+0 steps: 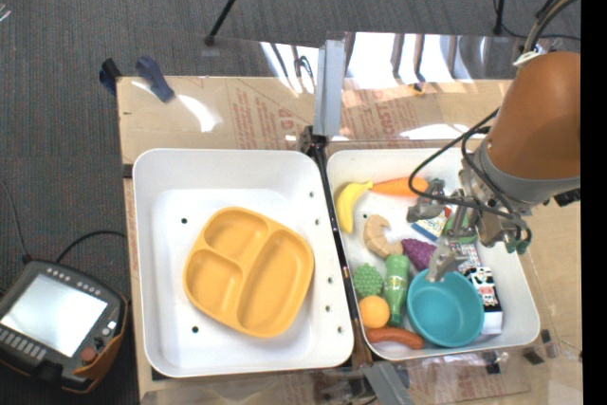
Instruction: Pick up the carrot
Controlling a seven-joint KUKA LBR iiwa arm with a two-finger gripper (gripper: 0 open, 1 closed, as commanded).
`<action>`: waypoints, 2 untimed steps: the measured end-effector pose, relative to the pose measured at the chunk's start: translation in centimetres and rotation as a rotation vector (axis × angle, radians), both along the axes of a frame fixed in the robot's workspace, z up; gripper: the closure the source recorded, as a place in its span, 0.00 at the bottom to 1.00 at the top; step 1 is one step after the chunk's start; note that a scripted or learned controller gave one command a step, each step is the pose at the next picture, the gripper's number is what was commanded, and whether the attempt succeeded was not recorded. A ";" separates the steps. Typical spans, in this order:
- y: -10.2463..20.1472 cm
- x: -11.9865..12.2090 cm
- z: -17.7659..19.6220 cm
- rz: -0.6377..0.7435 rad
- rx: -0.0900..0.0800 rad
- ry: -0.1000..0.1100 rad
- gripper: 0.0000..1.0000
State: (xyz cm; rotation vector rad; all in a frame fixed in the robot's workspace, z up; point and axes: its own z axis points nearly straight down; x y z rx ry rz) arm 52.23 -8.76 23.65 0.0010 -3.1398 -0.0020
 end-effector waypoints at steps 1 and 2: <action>0.6 6.7 -7.5 0.214 0.002 0.001 0.00; -3.9 12.1 -15.2 0.563 0.004 0.000 0.00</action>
